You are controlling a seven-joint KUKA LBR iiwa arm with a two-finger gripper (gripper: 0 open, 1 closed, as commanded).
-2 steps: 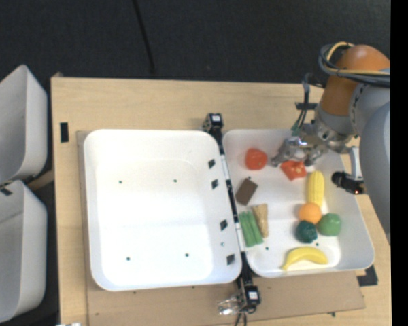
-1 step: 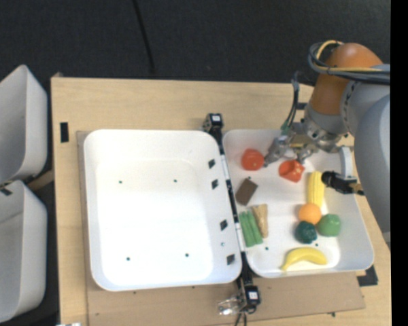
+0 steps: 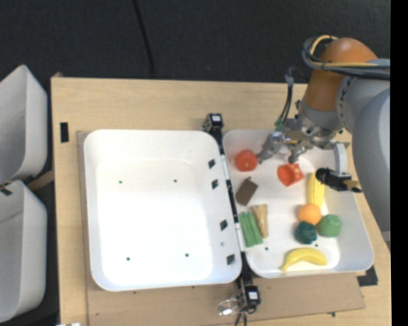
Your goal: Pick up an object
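My gripper [image 3: 281, 152] hangs over the back of the right bin [image 3: 357, 253], and its two fingers stand apart, open, with nothing between them. A round red fruit [image 3: 245, 159] lies just left of the left fingertip. A red pepper-like piece [image 3: 290, 174] sits just below the right fingertip. Further forward lie a brown block [image 3: 247, 191], a tan wedge [image 3: 260, 217], a green strip [image 3: 251, 228], a yellow cob [image 3: 315, 189], an orange ball [image 3: 310, 213], a light green ball [image 3: 330, 225], a dark green piece [image 3: 305, 233] and a banana [image 3: 304, 257].
The left bin [image 3: 149, 209] adjoins the right one along a divider with black clips [image 3: 224, 182]. A black part [image 3: 333, 178] juts in from the arm side at the right bin's right edge. White housings [image 3: 13, 182] stand at the far left.
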